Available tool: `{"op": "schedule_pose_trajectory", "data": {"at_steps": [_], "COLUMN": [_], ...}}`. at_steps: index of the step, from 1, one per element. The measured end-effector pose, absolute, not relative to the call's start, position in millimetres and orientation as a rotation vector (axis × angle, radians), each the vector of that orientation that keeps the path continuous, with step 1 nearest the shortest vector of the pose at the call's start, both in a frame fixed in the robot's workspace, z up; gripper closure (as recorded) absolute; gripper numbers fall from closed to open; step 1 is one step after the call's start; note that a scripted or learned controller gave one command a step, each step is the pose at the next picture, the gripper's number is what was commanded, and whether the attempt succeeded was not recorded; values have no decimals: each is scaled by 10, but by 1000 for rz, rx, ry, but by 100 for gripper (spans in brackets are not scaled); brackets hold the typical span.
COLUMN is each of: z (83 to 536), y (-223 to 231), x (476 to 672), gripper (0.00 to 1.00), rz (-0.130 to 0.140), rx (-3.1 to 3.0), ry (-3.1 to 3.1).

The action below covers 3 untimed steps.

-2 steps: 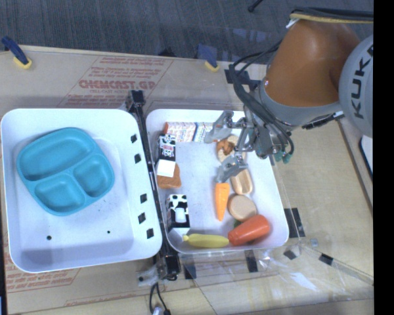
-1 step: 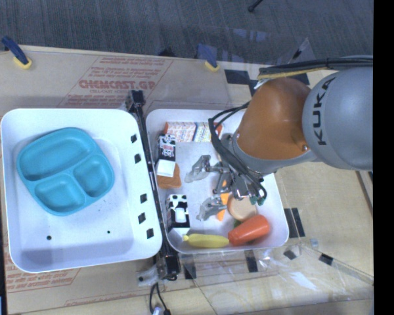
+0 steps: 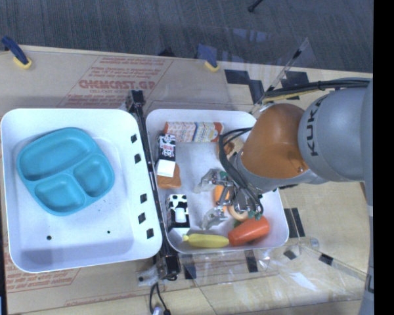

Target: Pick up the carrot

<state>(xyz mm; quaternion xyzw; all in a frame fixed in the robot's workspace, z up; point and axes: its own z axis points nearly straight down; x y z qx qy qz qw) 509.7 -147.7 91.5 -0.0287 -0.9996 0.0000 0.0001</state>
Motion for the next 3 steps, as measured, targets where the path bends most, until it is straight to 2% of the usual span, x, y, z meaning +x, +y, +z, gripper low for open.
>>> {"op": "schedule_pose_trajectory", "data": {"at_steps": [1,2,3], "z": [1022,1944,1766], "y": [-1453,-853,-1437], "x": [5116,5396,5282], "gripper": [100,100,100], "rz": [-1,-1,2], "rx": [-76,-439,-730], "ry": [-3142,-3118,-3053]}}
